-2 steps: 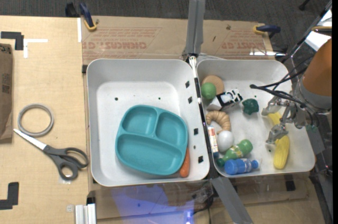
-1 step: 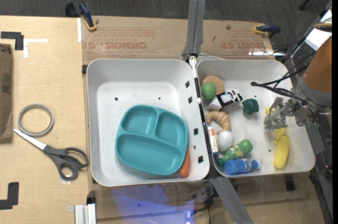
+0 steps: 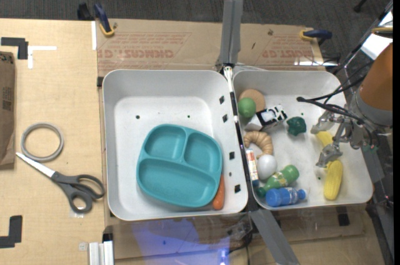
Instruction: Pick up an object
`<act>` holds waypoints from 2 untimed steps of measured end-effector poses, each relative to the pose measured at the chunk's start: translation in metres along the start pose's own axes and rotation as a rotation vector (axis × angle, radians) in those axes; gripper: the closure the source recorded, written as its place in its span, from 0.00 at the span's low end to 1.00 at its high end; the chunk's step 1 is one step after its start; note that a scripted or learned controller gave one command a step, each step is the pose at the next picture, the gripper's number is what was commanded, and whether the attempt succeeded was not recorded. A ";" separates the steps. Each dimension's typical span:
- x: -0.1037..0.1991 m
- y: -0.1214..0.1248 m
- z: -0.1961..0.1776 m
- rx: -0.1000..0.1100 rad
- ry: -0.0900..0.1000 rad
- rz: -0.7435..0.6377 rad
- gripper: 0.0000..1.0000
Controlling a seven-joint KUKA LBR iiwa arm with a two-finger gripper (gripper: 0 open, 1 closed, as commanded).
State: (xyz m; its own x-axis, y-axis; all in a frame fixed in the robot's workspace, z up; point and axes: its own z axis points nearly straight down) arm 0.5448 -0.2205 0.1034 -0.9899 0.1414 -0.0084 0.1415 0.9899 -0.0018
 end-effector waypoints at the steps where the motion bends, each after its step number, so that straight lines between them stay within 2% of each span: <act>1: -0.002 0.000 -0.011 0.002 -0.005 -0.002 1.00; 2: -0.002 0.001 -0.011 0.001 -0.006 -0.002 0.00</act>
State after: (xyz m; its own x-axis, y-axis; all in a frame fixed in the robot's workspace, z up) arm 0.5467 -0.2201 0.1141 -0.9902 0.1392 -0.0139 0.1392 0.9903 -0.0032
